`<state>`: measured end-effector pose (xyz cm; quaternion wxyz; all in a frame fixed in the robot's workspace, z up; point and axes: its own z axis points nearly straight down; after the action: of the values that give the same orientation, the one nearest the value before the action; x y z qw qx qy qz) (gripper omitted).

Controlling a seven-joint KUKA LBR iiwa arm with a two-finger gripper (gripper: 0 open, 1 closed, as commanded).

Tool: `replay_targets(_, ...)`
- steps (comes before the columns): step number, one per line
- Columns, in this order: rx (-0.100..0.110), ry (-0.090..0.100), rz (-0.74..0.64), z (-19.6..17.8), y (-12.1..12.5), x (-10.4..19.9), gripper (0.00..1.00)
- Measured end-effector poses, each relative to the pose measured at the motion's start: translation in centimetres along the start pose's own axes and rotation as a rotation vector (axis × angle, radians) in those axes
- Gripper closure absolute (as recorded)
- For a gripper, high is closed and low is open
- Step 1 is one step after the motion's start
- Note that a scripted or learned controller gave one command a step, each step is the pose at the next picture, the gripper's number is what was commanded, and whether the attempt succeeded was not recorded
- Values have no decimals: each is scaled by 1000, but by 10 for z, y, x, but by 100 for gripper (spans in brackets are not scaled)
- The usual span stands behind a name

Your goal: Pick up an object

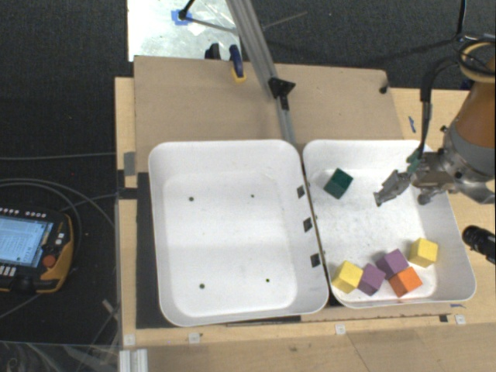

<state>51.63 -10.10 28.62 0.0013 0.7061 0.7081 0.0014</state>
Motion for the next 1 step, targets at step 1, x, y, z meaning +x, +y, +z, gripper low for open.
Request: replay_targets(1, 7, 0, -1, 123, 55, -7, 0)
